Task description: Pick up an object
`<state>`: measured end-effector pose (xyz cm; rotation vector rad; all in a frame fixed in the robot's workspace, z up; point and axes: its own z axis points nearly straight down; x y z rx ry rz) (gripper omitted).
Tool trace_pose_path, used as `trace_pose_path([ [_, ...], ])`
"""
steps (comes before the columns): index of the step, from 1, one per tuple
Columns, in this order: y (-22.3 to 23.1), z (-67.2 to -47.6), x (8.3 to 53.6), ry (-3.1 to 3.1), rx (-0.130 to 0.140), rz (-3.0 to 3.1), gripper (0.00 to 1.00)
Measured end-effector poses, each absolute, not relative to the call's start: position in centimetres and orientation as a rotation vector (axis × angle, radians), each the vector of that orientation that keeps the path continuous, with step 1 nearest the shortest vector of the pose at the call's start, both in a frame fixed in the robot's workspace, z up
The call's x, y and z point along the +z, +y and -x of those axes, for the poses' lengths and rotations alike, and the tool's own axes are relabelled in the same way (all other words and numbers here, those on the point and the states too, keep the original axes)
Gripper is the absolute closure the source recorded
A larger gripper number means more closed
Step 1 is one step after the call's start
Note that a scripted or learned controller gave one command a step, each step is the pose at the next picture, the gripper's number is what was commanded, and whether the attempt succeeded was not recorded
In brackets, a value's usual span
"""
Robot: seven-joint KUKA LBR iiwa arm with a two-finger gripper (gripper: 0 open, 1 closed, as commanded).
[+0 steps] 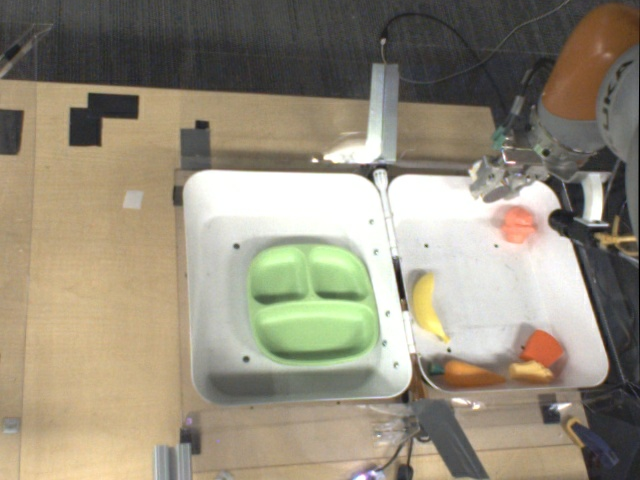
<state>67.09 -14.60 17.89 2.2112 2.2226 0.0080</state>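
The right bin (470, 268) holds a pink-orange round fruit (517, 225) near its far right, a yellow banana (428, 306) by the divider, a carrot (470, 374) along the front wall, and an orange block (542, 347) with a small yellow piece (533, 371) beside it. My gripper (497, 175) hangs above the far rim of the right bin, a little up and left of the round fruit. Nothing shows between its fingers.
A green divided tray (312, 302) lies in the left bin (215, 268). A metal post (384, 113) stands behind the divider between the bins. A black cable (440, 28) loops behind the bench.
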Motion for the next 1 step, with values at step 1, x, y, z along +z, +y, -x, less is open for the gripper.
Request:
trace_pose_path([
  [1, -7.03, -67.03, 20.61, 2.332, 0.008, -2.099, 1.0],
])
